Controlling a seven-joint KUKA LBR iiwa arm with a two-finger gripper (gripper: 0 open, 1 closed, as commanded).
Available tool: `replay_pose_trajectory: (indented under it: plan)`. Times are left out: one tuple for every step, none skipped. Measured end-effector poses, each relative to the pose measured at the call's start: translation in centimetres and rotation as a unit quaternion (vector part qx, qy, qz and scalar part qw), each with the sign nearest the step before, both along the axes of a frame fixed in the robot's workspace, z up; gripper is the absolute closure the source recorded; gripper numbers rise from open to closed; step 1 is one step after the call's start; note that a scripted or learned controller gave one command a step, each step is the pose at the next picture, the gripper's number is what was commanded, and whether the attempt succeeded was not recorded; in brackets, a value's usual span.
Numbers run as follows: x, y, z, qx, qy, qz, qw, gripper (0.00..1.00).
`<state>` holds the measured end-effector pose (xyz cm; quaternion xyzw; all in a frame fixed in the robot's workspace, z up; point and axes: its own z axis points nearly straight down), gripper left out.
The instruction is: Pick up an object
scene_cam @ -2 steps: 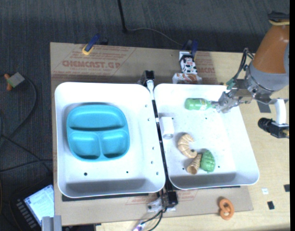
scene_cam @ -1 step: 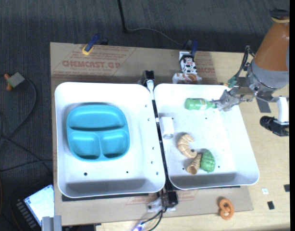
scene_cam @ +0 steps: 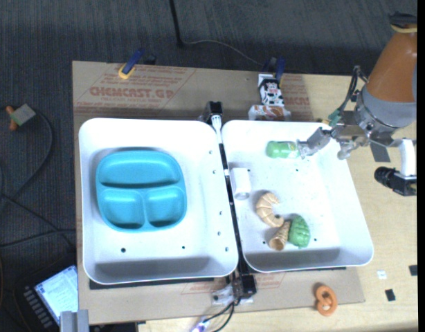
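Note:
My gripper (scene_cam: 328, 146) hangs over the far right part of the right bin (scene_cam: 351, 206), open, with nothing between its fingers. One fingertip (scene_cam: 311, 144) is just right of a green cylinder (scene_cam: 280, 149) lying near the bin's far wall. Further forward lie a white cylinder (scene_cam: 239, 182) by the left wall, a tan croissant (scene_cam: 269, 208) and a cone with a green top (scene_cam: 293, 232). The grey arm with its orange band (scene_cam: 394, 68) reaches in from the right.
The left bin (scene_cam: 95, 254) holds a blue divided plate (scene_cam: 139, 189). A small cow-print carton (scene_cam: 270, 94) stands on the board behind the bins. An orange pretzel (scene_cam: 325, 298) lies on the bench in front of the right bin. Cables run across the floor at left.

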<state>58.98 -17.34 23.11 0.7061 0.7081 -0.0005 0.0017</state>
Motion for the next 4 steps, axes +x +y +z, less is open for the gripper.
replay_pose_trajectory:
  plan:
    - [-3.0, 0.9, -13.5, 0.0016, 0.002, -0.001, 1.0000, 0.00]
    - [0.0, 5.1, -14.3, -0.0003, -0.002, -0.001, 1.0000, 0.00]
    - [-4.1, 0.9, -11.7, 0.0009, 0.002, -0.002, 1.0000, 0.00]
    - [-10.1, 3.3, -14.3, -0.0003, -0.004, -0.002, 1.0000, 0.00]
